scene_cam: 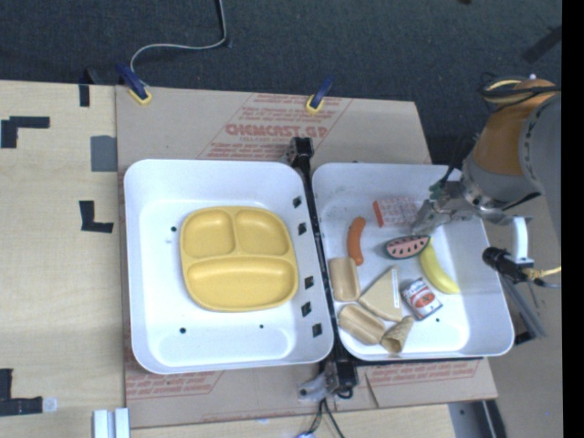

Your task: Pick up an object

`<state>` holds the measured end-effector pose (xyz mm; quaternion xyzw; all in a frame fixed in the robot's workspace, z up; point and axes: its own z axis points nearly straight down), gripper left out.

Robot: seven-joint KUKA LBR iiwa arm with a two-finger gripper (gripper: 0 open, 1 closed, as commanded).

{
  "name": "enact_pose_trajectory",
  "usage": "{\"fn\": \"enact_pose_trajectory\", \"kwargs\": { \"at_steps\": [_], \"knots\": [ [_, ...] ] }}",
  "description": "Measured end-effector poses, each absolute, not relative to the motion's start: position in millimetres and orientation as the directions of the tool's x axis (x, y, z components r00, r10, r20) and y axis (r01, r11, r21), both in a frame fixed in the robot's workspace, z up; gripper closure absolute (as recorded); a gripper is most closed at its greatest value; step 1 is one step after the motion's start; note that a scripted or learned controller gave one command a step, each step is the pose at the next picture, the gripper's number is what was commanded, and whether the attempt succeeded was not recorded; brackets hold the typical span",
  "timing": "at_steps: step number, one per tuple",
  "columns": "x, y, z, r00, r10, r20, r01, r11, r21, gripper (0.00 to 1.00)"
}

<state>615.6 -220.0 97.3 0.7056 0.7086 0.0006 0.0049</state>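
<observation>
While the arm is reaching in from the right, the claw (pixel 436 206) is hovering over the right bin (pixel 484 336), just beside the watermelon slice (pixel 407 245); its state is unclear.

bins (pixel 151 245): smooth white plastic, slightly glossy
divided tray (pixel 239 257): yellow plastic, smooth, matt sheen
desk (pixel 46 272): pale wood grain, matt
sheet under bins (pixel 265 126): brown cardboard, printed, matt
banana (pixel 439 270): glossy yellow plastic
arm (pixel 511 149): smooth grey and orange casing
</observation>
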Motion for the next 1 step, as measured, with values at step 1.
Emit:
{"fn": "enact_pose_trajectory", "kwargs": {
  "at_steps": [1],
  "knots": [
    [615.4, -220.0, 97.0, -0.004, 1.000, -0.006, 1.000, 0.004, 0.007, 0.00]
  ]
}}
